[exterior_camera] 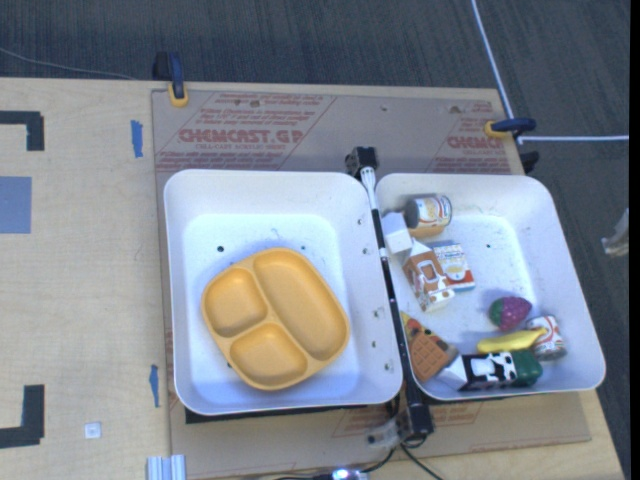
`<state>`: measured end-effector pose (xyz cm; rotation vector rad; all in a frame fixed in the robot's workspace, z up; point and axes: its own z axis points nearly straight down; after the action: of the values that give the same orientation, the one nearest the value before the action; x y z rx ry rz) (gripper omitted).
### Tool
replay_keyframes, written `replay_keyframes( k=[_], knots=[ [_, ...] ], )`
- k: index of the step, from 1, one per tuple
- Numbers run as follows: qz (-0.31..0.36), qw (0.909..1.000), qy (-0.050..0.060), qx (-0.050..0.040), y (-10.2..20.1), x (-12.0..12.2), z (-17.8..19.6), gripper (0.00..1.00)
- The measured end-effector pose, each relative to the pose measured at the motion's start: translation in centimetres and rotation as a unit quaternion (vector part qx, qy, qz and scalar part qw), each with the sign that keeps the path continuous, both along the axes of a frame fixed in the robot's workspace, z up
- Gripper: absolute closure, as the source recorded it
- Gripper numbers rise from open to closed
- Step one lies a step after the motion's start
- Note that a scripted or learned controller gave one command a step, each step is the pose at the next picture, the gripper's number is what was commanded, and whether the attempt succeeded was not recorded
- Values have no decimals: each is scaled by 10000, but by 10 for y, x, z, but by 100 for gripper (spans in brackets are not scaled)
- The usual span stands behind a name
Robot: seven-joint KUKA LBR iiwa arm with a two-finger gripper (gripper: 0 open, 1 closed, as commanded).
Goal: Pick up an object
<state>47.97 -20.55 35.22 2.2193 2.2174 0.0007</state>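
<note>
**Right bin crowded, left bin holds one tray**

Claw: whether apart or together cannot be told from this view; nothing seen clamped.

Right bin (570, 268), pickable things, all lying loose:
- small can (429, 211) on its side near the far-left corner, white block (397, 240) just beside it against the dividing rim.
- printed carton (437, 273) left of centre, flat.
- purple fruit (511, 312), banana (510, 341) and a small jar (549, 337) bunched toward the near-right wall, touching or nearly so.
- black-and-white toy (493, 370) hard against the near rim; waffle piece (429, 355) in the near-left corner.

Open room: bare floor in the far-right part of this bin and mid-bin between carton and fruit. Near-rim items are tight to the walls.

Left bin (190, 228): yellow divided tray (275, 316), centre to near side, bare floor beyond it.

Around: both bins sit on a cardboard sheet (260, 128) on the tabletop (70, 288). Clamps at the sheet's far corners (176, 80). A white cable (490, 48) runs in overhead from the far right.
</note>
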Motion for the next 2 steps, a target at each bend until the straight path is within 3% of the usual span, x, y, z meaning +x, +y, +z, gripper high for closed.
replay_keyframes(
  k=[1, 2],
  knots=[
    [3, 10000, 17, 12, -19, 0, -76, 100],
    [10, 10000, 16, 18, 41, 0, -114, 100]
  ],
)
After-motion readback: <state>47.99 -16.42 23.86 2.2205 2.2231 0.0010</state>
